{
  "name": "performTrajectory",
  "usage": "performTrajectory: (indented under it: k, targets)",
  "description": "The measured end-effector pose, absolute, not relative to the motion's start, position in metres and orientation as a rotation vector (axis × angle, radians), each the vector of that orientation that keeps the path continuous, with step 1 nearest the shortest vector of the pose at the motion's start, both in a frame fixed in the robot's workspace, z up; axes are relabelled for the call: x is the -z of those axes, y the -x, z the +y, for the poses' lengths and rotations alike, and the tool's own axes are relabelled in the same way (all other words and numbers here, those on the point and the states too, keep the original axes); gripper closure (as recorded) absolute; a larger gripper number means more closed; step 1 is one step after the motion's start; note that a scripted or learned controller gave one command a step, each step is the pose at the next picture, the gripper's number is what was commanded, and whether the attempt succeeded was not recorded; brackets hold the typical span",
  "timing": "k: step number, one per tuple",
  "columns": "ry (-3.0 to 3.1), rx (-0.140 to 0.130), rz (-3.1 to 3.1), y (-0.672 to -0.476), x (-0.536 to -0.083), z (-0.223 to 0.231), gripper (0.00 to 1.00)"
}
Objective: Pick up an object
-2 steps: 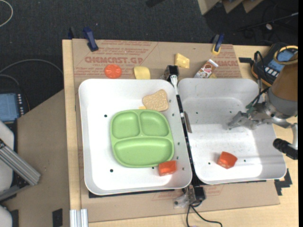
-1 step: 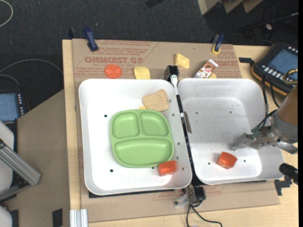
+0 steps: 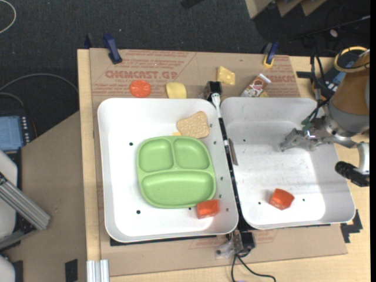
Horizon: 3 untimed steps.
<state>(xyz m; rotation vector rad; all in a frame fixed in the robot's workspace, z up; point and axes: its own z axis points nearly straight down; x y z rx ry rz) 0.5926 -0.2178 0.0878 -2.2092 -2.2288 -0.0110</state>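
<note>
Resting on the floor of the right-hand white bin point(image 3: 329, 213), toward its five o'clock corner, an orange block point(image 3: 281, 198) lies alone and untouched. Up at about one o'clock from it, well apart, the robot's hand point(image 3: 292, 140) hovers low over the same bin, pointing toward nine o'clock; its two metal fingers point(image 3: 288, 144) are spread slightly and hold nothing between them. Behind the hand, the grey arm point(image 3: 351, 107) with its orange band comes in from three o'clock.

At nine o'clock from the right bin sits the left white bin point(image 3: 111, 157), the two touching along their shared edge. A green divided plate point(image 3: 175, 171) fills its middle. A second orange block point(image 3: 207, 208) rests against the plate's five o'clock edge, and a tan slice of toy bread point(image 3: 194, 124) lies at the plate's twelve o'clock side.

On the cardboard-covered counter point(image 3: 88, 98) beyond the bins, toward twelve o'clock, lie an orange round piece point(image 3: 140, 88), a pale yellow piece point(image 3: 175, 90), a yellow wedge point(image 3: 225, 75) and a small wrapped packet point(image 3: 256, 86).
</note>
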Motion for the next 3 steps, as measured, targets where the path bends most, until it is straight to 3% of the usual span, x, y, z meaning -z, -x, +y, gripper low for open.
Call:
performTrajectory:
  k: [1,2,3]
  targets:
    - [2.213,-0.002,-2.218,-0.526,-0.084,-0.156,0.0]
    - [2.223,0.001,-2.223,-0.53,-0.095,-0.16,1.0]
    - [2.215,0.007,-2.229,-0.483,-0.19,-0.085,1.0]
